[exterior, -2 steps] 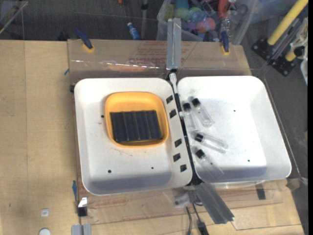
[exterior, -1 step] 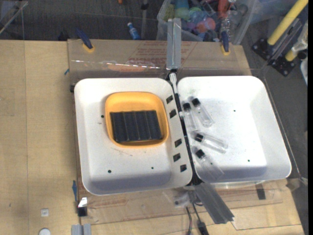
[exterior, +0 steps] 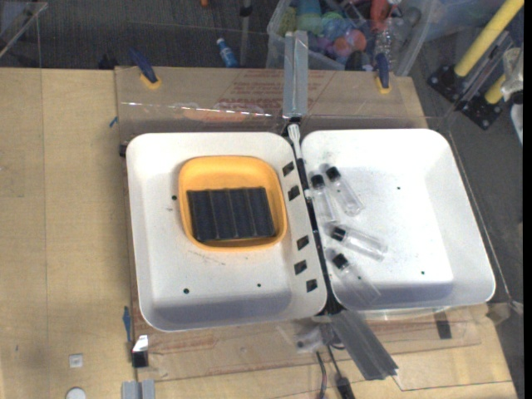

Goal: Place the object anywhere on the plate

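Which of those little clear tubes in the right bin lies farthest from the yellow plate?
The clear tube with its black cap at its left end, lying across the right bin. The others crowd the divider, closer to the yellow plate.

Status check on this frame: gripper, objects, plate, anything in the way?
Orange square plate in left white bin, dark ribbed block on it. Clear black-capped vials loose in right white bin. Nothing blocking plate.

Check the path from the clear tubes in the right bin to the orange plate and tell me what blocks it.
The raised rims where the two bins meet stand between the clear tubes and the orange plate. A dark ridged block already covers most of the plate.
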`<state>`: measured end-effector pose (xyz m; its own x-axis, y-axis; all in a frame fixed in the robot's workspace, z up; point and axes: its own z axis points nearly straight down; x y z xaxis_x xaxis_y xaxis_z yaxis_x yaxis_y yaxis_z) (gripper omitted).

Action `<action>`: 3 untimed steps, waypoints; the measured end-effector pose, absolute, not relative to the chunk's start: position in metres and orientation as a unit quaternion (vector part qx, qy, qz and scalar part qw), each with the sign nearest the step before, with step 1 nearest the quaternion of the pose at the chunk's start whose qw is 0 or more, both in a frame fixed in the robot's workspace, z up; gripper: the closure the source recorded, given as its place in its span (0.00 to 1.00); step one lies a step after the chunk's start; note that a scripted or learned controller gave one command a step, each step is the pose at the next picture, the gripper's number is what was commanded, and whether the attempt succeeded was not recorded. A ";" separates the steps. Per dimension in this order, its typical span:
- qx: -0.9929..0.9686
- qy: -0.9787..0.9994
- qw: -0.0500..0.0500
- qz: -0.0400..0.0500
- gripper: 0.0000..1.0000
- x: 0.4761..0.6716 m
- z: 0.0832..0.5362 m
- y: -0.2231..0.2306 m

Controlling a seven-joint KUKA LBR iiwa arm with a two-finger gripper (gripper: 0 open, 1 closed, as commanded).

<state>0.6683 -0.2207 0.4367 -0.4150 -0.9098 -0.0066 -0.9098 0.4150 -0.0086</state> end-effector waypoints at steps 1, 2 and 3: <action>-0.675 0.738 0.005 -0.002 1.00 0.668 0.436 -0.221; -0.745 0.667 0.004 -0.002 1.00 0.668 0.436 -0.221; -0.791 0.611 0.003 -0.001 1.00 0.668 0.436 -0.217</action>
